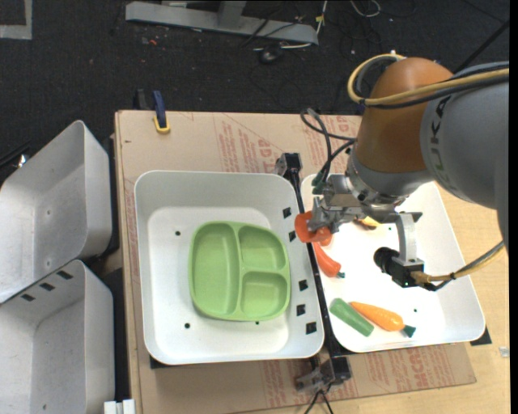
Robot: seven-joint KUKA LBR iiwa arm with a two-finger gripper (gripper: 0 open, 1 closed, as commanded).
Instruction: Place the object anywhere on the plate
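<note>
The claw [317, 229] hangs at the left edge of the right bin [453, 323], and I cannot tell if it grips the little red toy [326, 260] just below at 6 o'clock, which looks light, smooth and slippery, best pinched across its middle, with the green plate [239, 271] at 9 o'clock

A tan bench top [218, 137] with faint red print sits mid-frame on a dark speckled floor [73, 73], which fills the view from 9 to 1 o'clock. At 12 o'clock a grey metal frame [222, 23] lies on that floor beside loose cables [279, 52]. At 9 o'clock two spare white bins [48, 242] stand tilted beside the bench, and a yellow clamp [162, 123] grips its far edge at 11 o'clock.
</note>
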